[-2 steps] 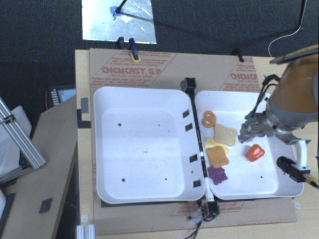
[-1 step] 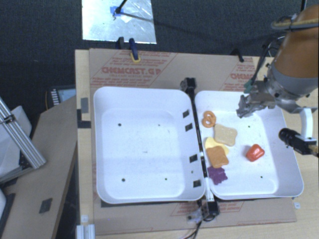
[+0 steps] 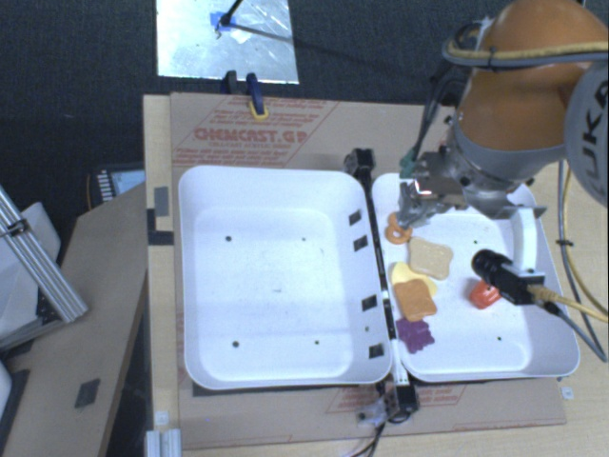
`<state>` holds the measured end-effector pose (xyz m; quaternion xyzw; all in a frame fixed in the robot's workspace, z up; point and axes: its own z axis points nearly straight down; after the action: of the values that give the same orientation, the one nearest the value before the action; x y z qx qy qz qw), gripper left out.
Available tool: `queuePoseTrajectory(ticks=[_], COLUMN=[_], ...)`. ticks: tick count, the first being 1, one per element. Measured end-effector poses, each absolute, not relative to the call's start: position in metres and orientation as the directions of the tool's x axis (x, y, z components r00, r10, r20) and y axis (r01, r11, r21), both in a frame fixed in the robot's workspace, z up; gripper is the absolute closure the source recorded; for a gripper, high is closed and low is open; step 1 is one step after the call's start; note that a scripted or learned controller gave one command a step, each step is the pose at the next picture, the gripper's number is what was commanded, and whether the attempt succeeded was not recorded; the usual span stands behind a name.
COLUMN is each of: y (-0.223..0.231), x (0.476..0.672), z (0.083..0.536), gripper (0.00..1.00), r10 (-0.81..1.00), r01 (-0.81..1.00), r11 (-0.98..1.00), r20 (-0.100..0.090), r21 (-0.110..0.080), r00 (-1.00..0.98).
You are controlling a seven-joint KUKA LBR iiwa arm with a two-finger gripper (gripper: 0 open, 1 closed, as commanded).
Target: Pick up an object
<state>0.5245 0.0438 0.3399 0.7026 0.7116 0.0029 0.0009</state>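
Observation:
My gripper (image 3: 413, 201) hangs over the back left corner of the right bin (image 3: 547, 336), just above a small orange ring (image 3: 397, 228) that lies by the bin's left wall. In front of the ring lie a beige toast slice (image 3: 431, 258), an orange and yellow piece (image 3: 414, 295) and a purple grape bunch (image 3: 414, 333). A small red object (image 3: 484, 296) sits further right. The arm's orange band and grey wrist hide the back of this bin.
The left bin (image 3: 271, 274) stands beside the right one, with a black hinged divider (image 3: 376, 265) between them. Both rest on a cardboard sheet (image 3: 257, 131). A shiny foil sheet (image 3: 228, 27) lies behind the bench.

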Motion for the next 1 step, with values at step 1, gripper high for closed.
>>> queuePoseTrajectory(ticks=[1], y=[0.0825], x=[0.5175], z=[0.4366], gripper=[1.0], r10=[1.0], r01=[1.0], r11=[0.01], r20=[0.004], r21=[0.012], r00=[-0.01])
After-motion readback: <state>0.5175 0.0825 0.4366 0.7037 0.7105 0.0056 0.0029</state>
